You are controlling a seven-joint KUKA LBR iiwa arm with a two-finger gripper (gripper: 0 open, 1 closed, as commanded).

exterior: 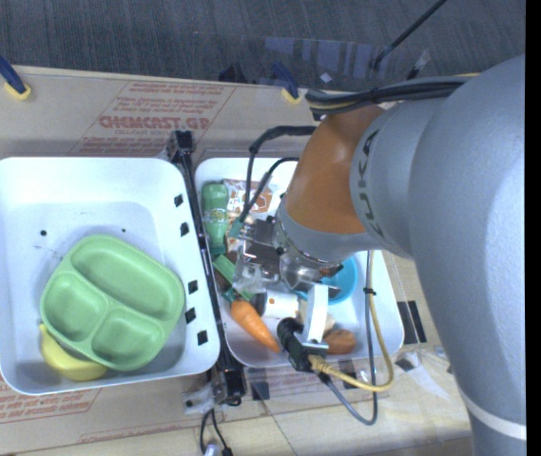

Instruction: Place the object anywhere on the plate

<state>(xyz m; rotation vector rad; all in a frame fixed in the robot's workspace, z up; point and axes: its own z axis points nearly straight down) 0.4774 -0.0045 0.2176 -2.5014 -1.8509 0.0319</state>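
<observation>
A green three-compartment plate (114, 299) lies tilted in the left bin, resting on something yellow.

A cardboard-covered bench (137, 112) bears two white bins, left (13, 255) and right (384, 335), side by side.

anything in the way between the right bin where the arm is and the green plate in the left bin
Only the two bins' adjoining walls, with black clips along them, lie between the carrot side and the green plate. The plate's compartments look bare; a yellow object peeks from under its lower-left edge. The gripper sits low among the right bin's items.
</observation>
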